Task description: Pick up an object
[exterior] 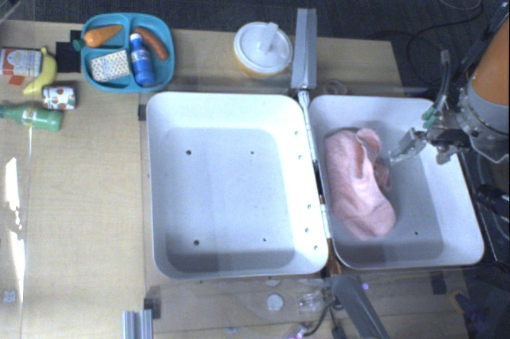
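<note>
A: Gripper (pixel 422 144) first, please. Where does it stand?

B: It is over the right bin (pixel 446 246), in the upper right part of it. The arm (pixel 488 102) comes in from the right edge, and the orange band is just visible there. The fingers point left, toward the pink cloth (pixel 358 182).

A: Are the fingers open or closed?

B: I see two thin metal fingers, one near the cloth and one more to the right, with a gap between them, so they look spread apart. Nothing is between them.

A: And the cloth, where does it lie?

B: In the left half of the right bin, crumpled, close to the wall that meets the left bin (pixel 231 186). The nearer fingertip is just beside its upper right edge. I cannot tell if it touches.

A: What else is on the bench?

B: Above the bins there is a white round container with a yellow rim (pixel 263 49). At the far left stands a blue divided tray (pixel 163 62) with toy food, among it a carrot (pixel 105 34) and a small blue bottle (pixel 141 58). Left of the tray lie a banana (pixel 44 72), a small can (pixel 58 97) and a green bottle (pixel 32 117).
</note>
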